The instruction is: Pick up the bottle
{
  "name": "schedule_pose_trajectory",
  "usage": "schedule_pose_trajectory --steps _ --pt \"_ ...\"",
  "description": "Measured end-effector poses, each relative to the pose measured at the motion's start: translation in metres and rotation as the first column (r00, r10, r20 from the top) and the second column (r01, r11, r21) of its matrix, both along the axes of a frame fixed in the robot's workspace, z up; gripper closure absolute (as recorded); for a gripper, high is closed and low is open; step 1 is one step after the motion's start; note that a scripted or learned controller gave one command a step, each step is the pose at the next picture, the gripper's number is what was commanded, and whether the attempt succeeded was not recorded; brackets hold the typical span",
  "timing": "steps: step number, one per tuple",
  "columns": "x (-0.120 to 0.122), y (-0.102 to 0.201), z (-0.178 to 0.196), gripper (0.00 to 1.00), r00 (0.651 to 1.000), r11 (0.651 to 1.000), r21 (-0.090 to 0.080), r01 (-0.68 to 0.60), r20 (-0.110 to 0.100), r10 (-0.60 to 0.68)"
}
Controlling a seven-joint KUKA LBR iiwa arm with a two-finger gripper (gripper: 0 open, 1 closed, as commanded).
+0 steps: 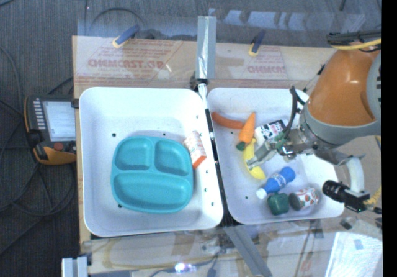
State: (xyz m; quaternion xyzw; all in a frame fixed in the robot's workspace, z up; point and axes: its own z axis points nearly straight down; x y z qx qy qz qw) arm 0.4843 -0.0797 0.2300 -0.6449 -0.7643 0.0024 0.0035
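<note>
Tool (265, 151) over right bin (231, 204), seemingly beside bottle (277, 182).

Bins (99, 207): white plastic, smooth, slight sheen. Tray (151, 173): turquoise plastic, smooth, satin. Bottle (276, 182): blue glossy plastic, white cap. Desk (142, 61): matt brown board, printed. Floor (37, 40): grey carpet, rough weave. Arm shell (344, 86): glossy orange

The claw (268, 147) hangs over the right white bin (232, 198) above a yellow item (255, 171). The blue plastic bottle with white cap (276, 182) lies at its five o'clock, beside a dark green round object (278, 204)
</note>
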Motion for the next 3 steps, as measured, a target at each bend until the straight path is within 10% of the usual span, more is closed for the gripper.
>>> schedule_pose_trajectory --steps 3 --pt "0.003 -0.112 -0.143 0.00 0.975 0.975 0.005 -0.221 0.012 0.221"
